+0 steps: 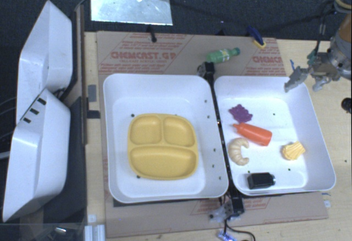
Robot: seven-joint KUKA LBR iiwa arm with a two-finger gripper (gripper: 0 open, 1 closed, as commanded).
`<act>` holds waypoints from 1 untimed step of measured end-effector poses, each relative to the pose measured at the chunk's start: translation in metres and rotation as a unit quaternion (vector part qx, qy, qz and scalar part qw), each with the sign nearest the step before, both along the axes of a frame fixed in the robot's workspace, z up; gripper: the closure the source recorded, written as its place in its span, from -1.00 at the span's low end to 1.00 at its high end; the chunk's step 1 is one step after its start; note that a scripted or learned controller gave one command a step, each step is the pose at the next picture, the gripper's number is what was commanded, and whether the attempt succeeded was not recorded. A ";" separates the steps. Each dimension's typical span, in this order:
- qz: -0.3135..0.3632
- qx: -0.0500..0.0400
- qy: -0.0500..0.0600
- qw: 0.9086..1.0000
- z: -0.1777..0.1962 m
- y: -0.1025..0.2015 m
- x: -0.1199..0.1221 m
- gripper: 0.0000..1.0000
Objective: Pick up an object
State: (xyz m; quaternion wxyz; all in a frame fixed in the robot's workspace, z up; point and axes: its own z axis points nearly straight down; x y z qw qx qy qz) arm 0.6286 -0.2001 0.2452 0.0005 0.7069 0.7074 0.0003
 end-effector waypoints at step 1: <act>0.000 0.000 0.000 1.000 0.000 0.000 0.000 -1.00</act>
